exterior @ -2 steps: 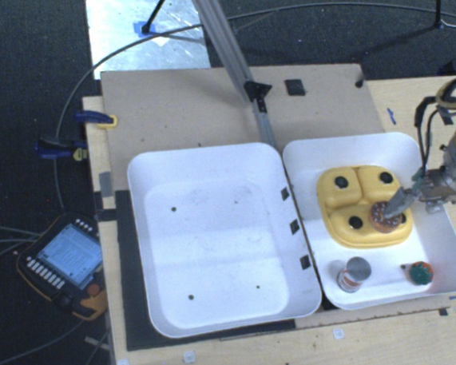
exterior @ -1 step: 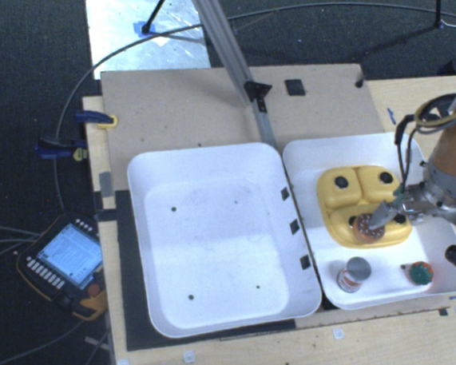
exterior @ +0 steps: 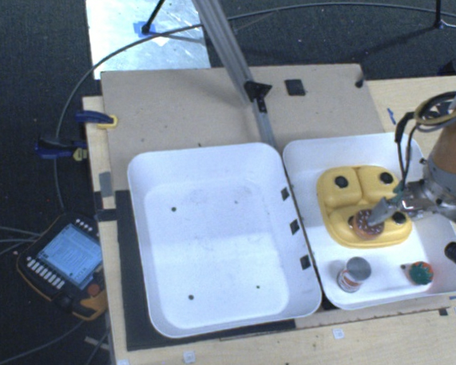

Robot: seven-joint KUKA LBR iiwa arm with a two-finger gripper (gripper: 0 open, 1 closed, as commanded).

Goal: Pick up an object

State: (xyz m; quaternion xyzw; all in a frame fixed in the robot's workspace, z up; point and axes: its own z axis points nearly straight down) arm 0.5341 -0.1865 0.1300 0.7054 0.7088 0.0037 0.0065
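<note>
Nearest to me, just on the near side of the yellow toy, there's a small can standing upright, and a bit to the right of it a little green ball with something orange on top. Both sit close to the toy but don't touch it.

The toy itself is a chunky yellow lump with two black dots on its far half. It lies in the right bin, filling most of the middle. On its near half there's a round reddish-brown thing – can't make out what it is.

The gripper is down right at that brown spot, over the toy's near right part. Honestly I can't tell whether it's open or closed, or whether it has hold of anything – too small and blurry there. The grey arm comes in from the toy's right, with cables looped above it.

Left of the toy is the other bin, pressed up against the first, with three black clips along the seam. Way further left, off the bench, a pendant lies with its screen lit.

Beyond the toy is bare brown board, and a metal pole slants away from the far edge of the bins. Far left of that, a yellow clamp and a blue clamp grip the board's edge.
</note>
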